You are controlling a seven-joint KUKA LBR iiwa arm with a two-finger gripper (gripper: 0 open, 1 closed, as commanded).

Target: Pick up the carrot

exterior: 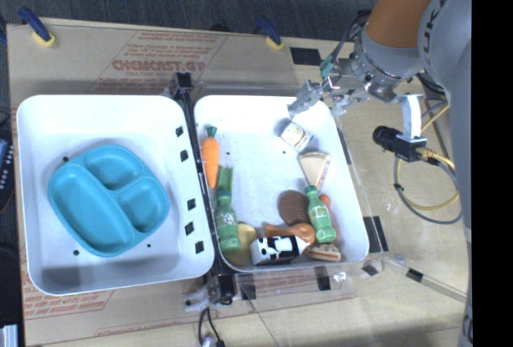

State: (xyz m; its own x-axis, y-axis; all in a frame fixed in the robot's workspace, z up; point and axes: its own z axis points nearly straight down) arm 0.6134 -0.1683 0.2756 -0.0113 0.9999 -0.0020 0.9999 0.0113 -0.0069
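Carrot (210, 159) lies ungrasped by right bin's (252, 109) left wall; hand (309, 99) hovers well apart; finger state unclear.

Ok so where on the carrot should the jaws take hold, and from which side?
Probably the thick orange middle of the carrot, coming straight down from above. It lies flat and lengthwise along the right bin's left wall, leafy end toward the far side, a green bottle just past its tip. Closing across its narrow width looks best, though the wall leaves little room.
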